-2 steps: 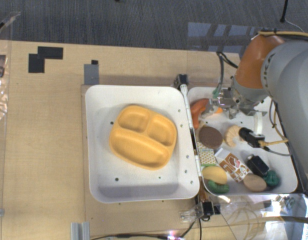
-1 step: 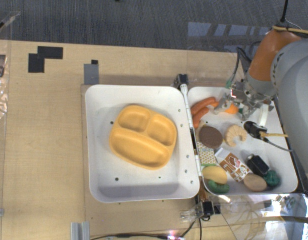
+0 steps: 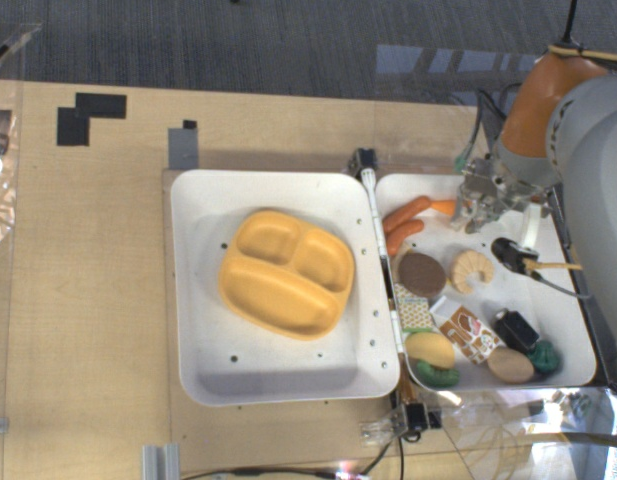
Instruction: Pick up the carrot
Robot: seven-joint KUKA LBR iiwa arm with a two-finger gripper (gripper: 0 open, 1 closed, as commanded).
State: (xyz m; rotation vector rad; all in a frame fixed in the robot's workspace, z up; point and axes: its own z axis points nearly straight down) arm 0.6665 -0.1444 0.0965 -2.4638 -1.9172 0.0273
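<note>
The carrot is a long orange piece lying at a slant in the back left corner of the right bin. Its right end points toward my gripper. A shorter orange-red piece lies just in front of the carrot. My gripper hangs low over the back of the right bin, just right of the carrot's right end. Nothing shows as held in it.
The left bin holds a yellow divided plate. Also in the right bin are a brown disc, a pale croissant-like piece, a printed packet, a yellow fruit, green pieces, a black item and a tan lump.
</note>
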